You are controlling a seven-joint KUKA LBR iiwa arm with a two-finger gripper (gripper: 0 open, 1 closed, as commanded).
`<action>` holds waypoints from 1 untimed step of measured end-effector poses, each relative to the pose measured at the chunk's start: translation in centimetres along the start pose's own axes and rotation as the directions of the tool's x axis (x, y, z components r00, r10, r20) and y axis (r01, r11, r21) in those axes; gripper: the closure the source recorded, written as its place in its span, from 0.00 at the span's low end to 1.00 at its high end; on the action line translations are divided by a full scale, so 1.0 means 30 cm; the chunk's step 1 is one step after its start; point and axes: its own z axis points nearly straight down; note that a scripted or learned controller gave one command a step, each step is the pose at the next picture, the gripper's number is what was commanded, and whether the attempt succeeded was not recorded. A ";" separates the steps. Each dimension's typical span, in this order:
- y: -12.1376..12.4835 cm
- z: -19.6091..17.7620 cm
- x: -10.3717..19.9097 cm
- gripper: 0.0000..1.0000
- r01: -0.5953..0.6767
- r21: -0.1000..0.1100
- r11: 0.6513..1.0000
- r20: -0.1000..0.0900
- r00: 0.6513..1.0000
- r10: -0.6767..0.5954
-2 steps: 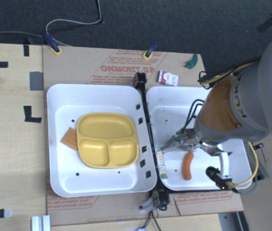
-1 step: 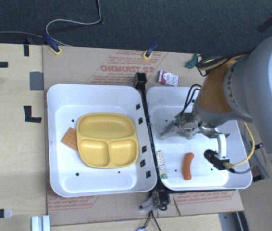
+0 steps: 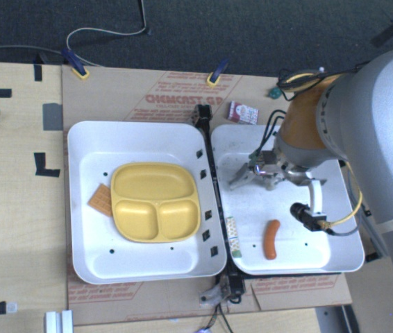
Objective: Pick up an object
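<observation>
Gripper (image 3: 241, 177) low inside right bin (image 3: 335, 259), near its left wall; fingers slightly apart, nothing between them. Left bin (image 3: 85, 255): yellow divided plate (image 3: 156, 201) at centre, tan cracker-like piece (image 3: 101, 200) tucked at plate's left edge. Right bin: orange-red sausage (image 3: 271, 239), small, smooth, rounded ends, near front edge; long axis roughly front-to-back, top tilted slightly right; well apart from gripper.

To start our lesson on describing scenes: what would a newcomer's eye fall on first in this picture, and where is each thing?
The yellow divided plate in the left bin stands out first, with a tan cracker tucked at its left edge. On the right, the big grey arm reaches over the right bin, where an orange sausage lies near the front.
</observation>
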 end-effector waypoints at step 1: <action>-0.079 -0.001 0.015 0.00 0.000 -0.002 1.000 0.001 1.000 0.000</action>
